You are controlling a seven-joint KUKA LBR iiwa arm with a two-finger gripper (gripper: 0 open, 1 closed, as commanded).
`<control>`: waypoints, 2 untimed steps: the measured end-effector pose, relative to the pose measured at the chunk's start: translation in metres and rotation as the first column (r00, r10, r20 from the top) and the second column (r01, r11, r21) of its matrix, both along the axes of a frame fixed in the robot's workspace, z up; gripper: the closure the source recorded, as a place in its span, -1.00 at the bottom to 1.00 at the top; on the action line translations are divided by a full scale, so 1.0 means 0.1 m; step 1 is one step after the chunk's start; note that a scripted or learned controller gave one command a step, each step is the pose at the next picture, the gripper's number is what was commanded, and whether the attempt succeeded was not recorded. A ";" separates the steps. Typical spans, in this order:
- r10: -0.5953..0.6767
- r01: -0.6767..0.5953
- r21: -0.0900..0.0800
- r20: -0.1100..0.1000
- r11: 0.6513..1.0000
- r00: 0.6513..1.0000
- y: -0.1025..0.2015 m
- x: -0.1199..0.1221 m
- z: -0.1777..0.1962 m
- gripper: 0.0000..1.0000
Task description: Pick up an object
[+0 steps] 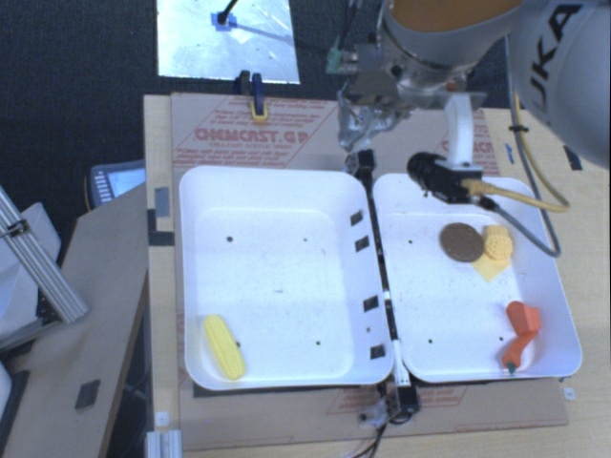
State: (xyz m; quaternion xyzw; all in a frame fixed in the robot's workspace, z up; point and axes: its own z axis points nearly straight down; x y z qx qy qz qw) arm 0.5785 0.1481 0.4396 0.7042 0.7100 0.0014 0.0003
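Observation:
A yellow corn cob (223, 346) lies at the near left corner of the left bin (191, 218). In the right bin (563, 346) a brown round cookie (462, 242) sits beside a yellow cracker (496, 243) that rests on a pale yellow slice (490, 267). An orange carrot (520, 330) lies at that bin's near right corner. My gripper (359, 139) hangs above the far end of the divider between the bins, well away from every object, with nothing seen in it.
A black cable fitting (441, 179) and a yellow hose (535, 203) trail over the far edge of the right bin. A blue and yellow clamp (256, 98) holds the cardboard sheet behind the left bin. A shiny metal plate (227, 27) lies further back.

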 end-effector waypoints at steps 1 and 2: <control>0.002 -0.002 -0.001 0.003 1.000 1.000 -0.02 0.01 0.11 1.00; 0.007 -0.007 -0.001 0.005 1.000 1.000 -0.02 0.02 0.21 1.00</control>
